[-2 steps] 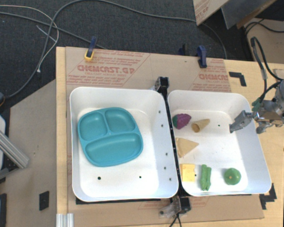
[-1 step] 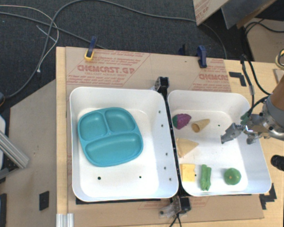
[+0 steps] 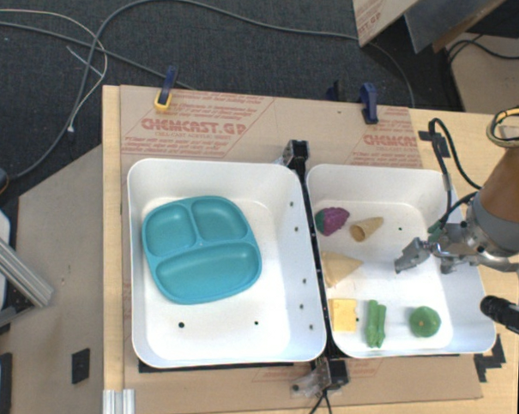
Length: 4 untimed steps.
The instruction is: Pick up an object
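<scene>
From the overhead camera, the fingers [image 3: 412, 254] hung low over the right bin [image 3: 389, 177], reaching in from its right side; whether they were spread or pressed together I could not tell, and nothing showed between them. No single object was picked out. The green round piece [image 3: 424, 321] lay nearest, just below the fingers. The cream wedge [image 3: 340, 265] lay to their left, pointing toward them, and the green bean [image 3: 375, 323] sat below-left, long axis running up-down.

A teal plate [image 3: 203, 249] lies in the white left bin [image 3: 151, 326]; in the right bin [image 3: 389, 183], a purple lump [image 3: 332, 219], yellow block [image 3: 344, 314] and green stick [image 3: 375, 324].
</scene>
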Tool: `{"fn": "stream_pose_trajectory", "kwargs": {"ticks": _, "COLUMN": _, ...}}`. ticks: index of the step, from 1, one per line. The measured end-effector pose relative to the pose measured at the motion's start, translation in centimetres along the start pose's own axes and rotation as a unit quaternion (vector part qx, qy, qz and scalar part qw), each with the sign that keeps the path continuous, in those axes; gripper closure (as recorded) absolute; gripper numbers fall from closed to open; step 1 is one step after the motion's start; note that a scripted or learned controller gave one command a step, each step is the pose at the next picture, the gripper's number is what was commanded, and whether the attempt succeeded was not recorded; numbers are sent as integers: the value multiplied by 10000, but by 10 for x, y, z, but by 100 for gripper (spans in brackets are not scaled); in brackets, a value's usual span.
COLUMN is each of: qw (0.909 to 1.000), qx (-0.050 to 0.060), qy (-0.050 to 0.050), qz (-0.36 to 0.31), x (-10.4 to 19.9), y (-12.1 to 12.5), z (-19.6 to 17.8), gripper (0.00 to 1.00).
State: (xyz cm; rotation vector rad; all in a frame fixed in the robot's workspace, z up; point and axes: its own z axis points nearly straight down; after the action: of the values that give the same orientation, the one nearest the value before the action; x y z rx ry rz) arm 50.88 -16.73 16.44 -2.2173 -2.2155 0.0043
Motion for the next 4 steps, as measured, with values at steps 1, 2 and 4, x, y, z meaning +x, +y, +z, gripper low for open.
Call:
{"fn": "stream_pose_trajectory", "kwargs": {"ticks": 1, "qw": 10000, "qx": 3, "qy": 4, "qz": -6, "x": 5, "y": 7, "z": 58, "gripper": 0}}
{"fn": "stream_pose_trajectory", "kwargs": {"ticks": 2, "qw": 10000, "qx": -38, "qy": -8, "qz": 3, "x": 4, "y": 9, "z": 44, "gripper": 100}}
{"fn": "stream_pose_trajectory", "kwargs": {"ticks": 4, "qw": 10000, "qx": -72, "qy": -29, "qz": -8, "x": -3, "y": 5, "z": -80, "gripper": 100}}
